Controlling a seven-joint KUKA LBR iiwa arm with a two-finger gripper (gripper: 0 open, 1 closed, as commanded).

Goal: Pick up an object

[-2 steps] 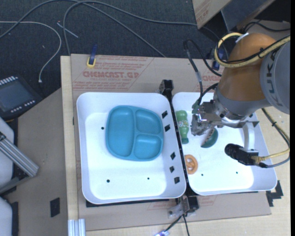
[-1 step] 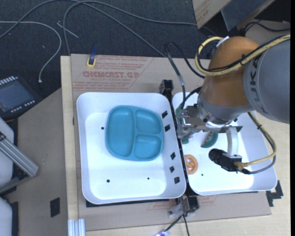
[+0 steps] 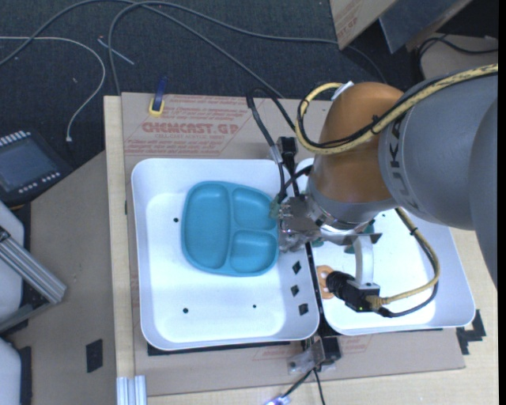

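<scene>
Poised at the right rim of a blue divided plate [image 3: 228, 228] in the left bin [image 3: 158, 316], the hand [image 3: 291, 223], its grip impossible to tell, appears to be approaching a grasp, which next calls for closing on the rim.

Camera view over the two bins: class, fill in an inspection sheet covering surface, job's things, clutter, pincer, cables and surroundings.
Surface: wooden bench bearing two white bins, left bin and right bin.
Job's things: blue divided plate lying flat in the left bin.
Clutter: nothing seen.
Pincer: pincer low at the plate's right edge, by the wall between the bins; finger state unclear.
Cables: yellow cable looping along the arm; grey wires on the floor.
Surroundings: dark carpet, cardboard box at top.
</scene>
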